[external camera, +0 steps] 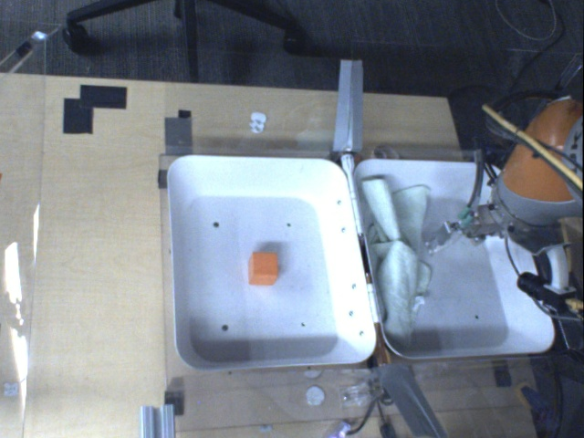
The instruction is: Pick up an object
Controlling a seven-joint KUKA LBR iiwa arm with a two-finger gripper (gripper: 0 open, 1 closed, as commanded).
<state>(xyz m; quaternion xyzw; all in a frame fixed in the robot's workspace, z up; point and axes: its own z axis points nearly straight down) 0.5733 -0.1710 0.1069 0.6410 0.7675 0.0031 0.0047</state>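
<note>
A small orange cube (264, 268) lies near the middle of the left bin (196, 245). In the right bin (511, 331), a crumpled white cloth (397, 249) is bunched along the left wall. My gripper (442, 235) reaches in from the right and hovers over the right bin, just right of the cloth and close to its edge. I see nothing held in it. The grey arm with its orange band (546, 158) stands above the bin's right side.
A metal bracket (348, 108) rises at the back between the two bins. Cables (538, 286) hang by the right bin's right rim. The wooden bench (82, 272) stretches to the left of the bins, with black tape marks (91, 106) at its back.
</note>
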